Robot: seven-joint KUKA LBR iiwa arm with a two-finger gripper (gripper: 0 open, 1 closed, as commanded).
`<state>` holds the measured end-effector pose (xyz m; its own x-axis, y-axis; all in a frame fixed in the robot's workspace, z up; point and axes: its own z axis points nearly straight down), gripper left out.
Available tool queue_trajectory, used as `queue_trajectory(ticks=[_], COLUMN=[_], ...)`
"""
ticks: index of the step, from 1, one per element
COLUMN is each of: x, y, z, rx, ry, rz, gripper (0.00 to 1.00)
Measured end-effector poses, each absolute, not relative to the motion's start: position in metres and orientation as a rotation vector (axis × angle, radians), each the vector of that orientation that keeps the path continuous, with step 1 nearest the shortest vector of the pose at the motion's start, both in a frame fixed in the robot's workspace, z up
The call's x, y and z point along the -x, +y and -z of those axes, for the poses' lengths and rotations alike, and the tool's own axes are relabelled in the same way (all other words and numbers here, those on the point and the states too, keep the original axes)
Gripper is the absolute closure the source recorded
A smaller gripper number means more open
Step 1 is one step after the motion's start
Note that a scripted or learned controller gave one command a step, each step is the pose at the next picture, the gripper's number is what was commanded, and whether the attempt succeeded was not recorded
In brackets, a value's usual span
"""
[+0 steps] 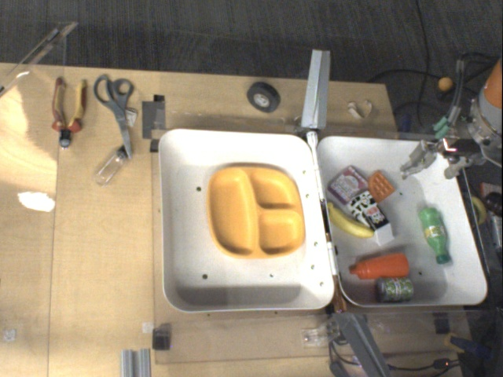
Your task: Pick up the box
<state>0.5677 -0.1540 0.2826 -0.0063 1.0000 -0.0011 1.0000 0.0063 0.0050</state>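
A small purple box (348,185) lies in the right bin (464,289), near its upper left. Just below it rests a black-and-white patterned carton (368,209), touching a banana (348,223). My gripper (434,162) hovers over the bin's upper right part, well to the right of both boxes. Its two fingers stand apart, so it is open with nothing between them. The arm's orange band (495,91) shows at the right edge.
An orange ridged piece (381,184), a green bottle (434,234), an orange-red bottle (381,267) and a green can (394,289) share the right bin. The left bin (181,210) holds a yellow divided tray (255,209). Scissors (118,104), pliers (67,108) and a tape roll (263,96) lie on the bench.
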Motion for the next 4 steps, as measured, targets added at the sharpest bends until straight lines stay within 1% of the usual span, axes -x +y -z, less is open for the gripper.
queue_trajectory(ticks=[1,2,3,4], x=[-0.621,-0.654,-0.656,-0.656], y=[-0.112,-0.093,-0.092,-0.092], z=[-0.226,-0.103,-0.115,-0.115], rx=[-2.14,-1.987,-1.98,-1.98], ry=[2.297,2.431,2.43,2.43], rz=[-0.002,-0.002,-0.01,-0.01], gripper=[0.0,0.0,1.0,0.0])
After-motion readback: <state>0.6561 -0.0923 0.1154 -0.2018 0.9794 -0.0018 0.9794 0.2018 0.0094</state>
